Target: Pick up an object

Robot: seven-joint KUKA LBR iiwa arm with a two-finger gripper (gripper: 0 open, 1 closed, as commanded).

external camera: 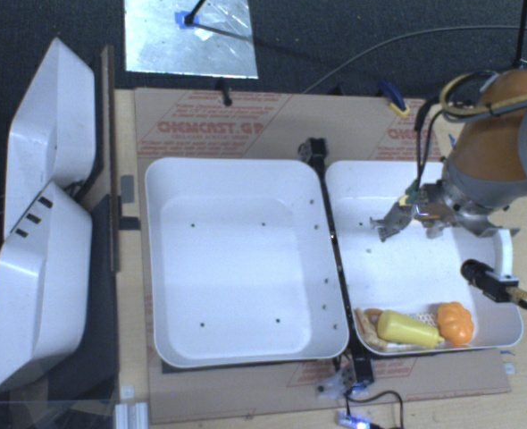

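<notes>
From the camera above, the worktop (246, 114) carries two shallow white bins side by side. The left bin (161, 239) holds nothing I can pick out. The right bin (371, 186) has all the things, and they sit bunched along its near edge toward the near right corner: a yellow bottle (408, 328) lying on its side, an orange ball (455, 322) touching or just beside the bottle's right end, and what looks like a pale netted or patterned scrap (368, 322) under the bottle's left end, though the view is too coarse to say what it is.

The tool (394, 222) hangs over the middle of the right bin, nearer the far edge than the near one, with its arm coming in from the right. Its dark tip points left and a little down. Nothing is seen in its grip; whether it stands wide or closed I cannot tell from this angle.

The relation that matters: the things lie toward the near edge from the tool, and slightly to the right, well apart from it. The bottle's long axis runs roughly along the near edge, left to right, tilted slightly. I judge the next move must carry the tool toward the near edge before any descent, and a grip across the bottle's short width would suit best.
</notes>
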